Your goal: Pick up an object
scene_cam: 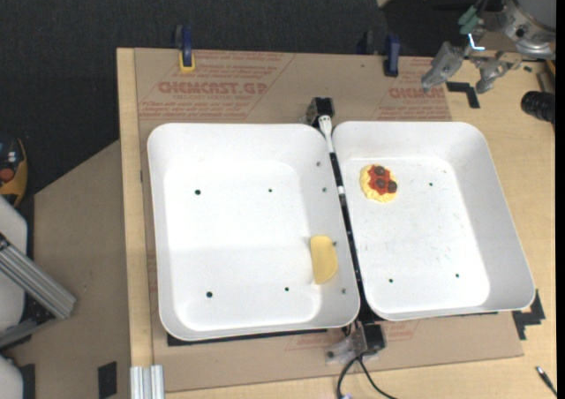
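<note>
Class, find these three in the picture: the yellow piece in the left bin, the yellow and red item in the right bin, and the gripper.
yellow piece [323,259], camera view, its middle.
yellow and red item [380,183], camera view, red top.
gripper [462,72], camera view, between its fingertips.

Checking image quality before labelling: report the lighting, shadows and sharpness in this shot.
Camera view: even overhead light, the left bin with a soft grey shadow band across its floor; yellow piece and red-topped item fairly sharp; gripper at top right slightly soft.

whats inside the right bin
The right bin holds one small round yellow piece with red and dark spots on top, near its upper left. Its underside is hidden.
</note>
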You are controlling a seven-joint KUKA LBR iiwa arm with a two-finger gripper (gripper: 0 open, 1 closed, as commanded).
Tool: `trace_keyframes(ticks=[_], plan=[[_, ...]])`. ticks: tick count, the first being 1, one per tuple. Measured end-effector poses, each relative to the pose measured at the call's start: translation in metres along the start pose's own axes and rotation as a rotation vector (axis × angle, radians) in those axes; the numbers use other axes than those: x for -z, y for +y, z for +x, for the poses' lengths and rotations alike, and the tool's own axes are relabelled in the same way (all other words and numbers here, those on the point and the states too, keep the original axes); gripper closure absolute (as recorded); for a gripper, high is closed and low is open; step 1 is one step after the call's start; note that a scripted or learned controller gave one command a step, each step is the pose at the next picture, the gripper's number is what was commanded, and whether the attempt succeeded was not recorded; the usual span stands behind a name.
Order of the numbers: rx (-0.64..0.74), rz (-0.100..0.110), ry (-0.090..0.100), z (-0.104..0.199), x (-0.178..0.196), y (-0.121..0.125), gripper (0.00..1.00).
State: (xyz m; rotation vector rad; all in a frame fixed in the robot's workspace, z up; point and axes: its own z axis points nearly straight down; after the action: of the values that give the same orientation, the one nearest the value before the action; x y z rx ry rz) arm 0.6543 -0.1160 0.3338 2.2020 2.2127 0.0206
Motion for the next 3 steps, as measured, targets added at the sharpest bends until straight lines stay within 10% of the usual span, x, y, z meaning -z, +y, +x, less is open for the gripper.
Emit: trace_keyframes(ticks=[2, 3], plan=[[-0.011, 0.034, 0.006, -0.073, -0.206, -0.065, 0.0], [-0.004, 0.023, 0.017, -0.103, -0.25, -0.042, 0.0]])
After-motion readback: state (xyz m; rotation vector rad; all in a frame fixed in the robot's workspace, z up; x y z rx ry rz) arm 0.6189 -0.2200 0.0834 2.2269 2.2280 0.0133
